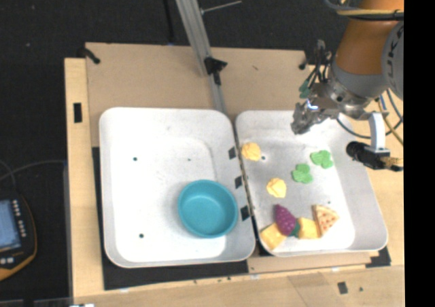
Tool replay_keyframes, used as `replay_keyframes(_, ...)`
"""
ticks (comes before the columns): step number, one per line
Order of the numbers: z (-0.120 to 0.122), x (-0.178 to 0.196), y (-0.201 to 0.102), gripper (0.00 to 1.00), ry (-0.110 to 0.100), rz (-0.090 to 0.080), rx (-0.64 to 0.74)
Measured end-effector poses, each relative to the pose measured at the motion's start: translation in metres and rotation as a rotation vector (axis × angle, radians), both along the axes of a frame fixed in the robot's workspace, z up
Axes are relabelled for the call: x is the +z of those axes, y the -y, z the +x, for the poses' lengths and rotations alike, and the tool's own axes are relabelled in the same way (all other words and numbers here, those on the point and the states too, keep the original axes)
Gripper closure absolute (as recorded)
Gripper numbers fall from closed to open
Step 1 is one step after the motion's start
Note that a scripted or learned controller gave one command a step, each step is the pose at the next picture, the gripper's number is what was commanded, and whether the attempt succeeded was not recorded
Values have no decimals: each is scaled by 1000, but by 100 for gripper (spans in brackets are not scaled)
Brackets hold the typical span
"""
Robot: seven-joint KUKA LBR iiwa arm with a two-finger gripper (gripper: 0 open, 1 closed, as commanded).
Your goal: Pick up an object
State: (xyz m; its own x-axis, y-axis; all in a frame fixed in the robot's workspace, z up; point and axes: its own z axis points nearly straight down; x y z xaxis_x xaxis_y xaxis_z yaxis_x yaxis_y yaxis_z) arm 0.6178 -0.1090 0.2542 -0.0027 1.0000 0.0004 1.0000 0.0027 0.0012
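Hovering fingers [304,122], green toy [321,159] below, apart.

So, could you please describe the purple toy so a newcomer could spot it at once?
Look in the right white bin, at its near edge. The purple grape-like toy lies there between a yellow piece and a pizza-slice toy. It is the one purple item.

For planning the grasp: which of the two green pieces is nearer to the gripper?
The upper-right green piece, closer to the gripper; the other green piece lies lower-left.
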Motion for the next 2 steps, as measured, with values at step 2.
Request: replay_keyframes(2, -21, -8, -96, 100, 0, -1, 0)
